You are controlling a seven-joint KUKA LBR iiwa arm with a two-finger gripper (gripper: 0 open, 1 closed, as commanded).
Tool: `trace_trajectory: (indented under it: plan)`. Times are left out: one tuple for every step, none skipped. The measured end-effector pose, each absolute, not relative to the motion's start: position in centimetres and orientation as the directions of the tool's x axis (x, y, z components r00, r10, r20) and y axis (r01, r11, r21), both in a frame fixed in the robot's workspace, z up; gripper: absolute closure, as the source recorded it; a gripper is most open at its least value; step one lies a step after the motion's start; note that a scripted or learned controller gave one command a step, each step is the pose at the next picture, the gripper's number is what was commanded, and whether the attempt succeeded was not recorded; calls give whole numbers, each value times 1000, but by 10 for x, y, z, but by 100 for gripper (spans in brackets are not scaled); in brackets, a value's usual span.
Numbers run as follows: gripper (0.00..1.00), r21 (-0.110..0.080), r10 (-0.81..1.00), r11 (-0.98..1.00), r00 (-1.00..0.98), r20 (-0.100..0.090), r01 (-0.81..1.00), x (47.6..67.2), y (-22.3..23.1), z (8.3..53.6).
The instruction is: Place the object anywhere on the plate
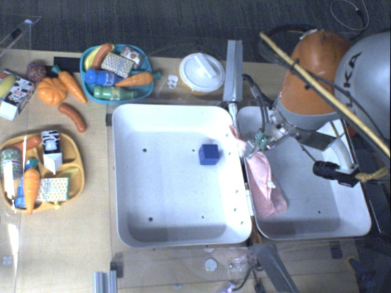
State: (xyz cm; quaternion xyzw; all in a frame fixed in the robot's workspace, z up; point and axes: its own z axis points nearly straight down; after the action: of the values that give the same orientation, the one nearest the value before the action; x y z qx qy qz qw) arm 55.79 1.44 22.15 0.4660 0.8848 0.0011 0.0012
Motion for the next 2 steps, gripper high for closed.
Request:
trace_trajectory:
  plan:
    - [100, 2, 539, 842, -842, -1, 539, 551, 61, 218]
    - [100, 3, 170, 986, -986, -5, 170, 555, 113, 231]
